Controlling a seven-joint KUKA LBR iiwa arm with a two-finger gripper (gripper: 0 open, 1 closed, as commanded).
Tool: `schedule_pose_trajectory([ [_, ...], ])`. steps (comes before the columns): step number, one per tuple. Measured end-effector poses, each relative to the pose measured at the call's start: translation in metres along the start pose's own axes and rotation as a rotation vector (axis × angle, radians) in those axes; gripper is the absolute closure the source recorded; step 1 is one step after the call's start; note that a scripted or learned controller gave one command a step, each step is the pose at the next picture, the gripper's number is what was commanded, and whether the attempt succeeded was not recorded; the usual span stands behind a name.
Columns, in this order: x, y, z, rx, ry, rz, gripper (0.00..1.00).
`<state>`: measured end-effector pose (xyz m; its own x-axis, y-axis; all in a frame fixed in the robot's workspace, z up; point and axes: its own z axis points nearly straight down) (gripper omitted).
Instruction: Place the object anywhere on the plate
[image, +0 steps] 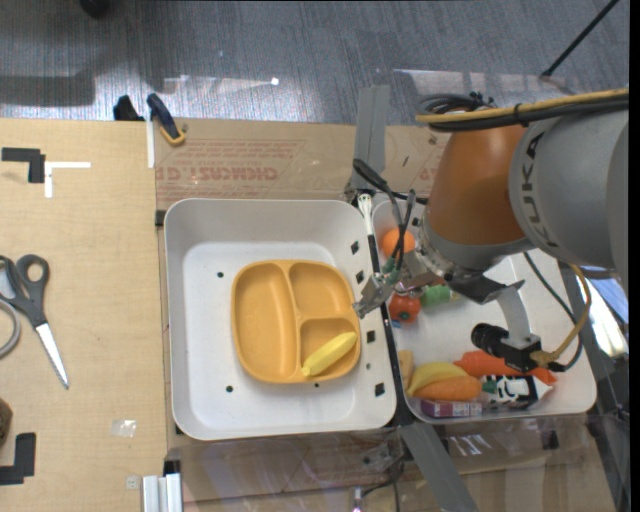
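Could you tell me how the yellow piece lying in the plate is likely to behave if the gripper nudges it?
The yellow piece looks long and rounded, so it may roll or slide. It looks smooth and probably light, like toy food. It lies in a compartment of the plate, whose ridges would likely stop it.

- The gripper (377, 290) looks like dull grey metal.
- Left of it, the divided yellow plate (280, 315) is smooth plastic with a soft sheen.
- The pale yellow piece (330, 353) in the plate's compartment nearest the gripper looks smooth and waxy.
- The left bin (200, 330) is smooth matt white plastic.
- Just right of the gripper, the red toy tomato (404, 308) is glossy plastic.
- Far left, the bench top (80, 300) is matt pale wood, and the scissors (40, 320) have shiny metal blades.
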<state>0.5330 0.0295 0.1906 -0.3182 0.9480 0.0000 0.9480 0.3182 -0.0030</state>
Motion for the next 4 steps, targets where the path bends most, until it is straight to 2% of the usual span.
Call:
schedule_pose_trajectory([
  [4,0.0,0.0,0.0,0.0,0.0,0.0,0.0],
])
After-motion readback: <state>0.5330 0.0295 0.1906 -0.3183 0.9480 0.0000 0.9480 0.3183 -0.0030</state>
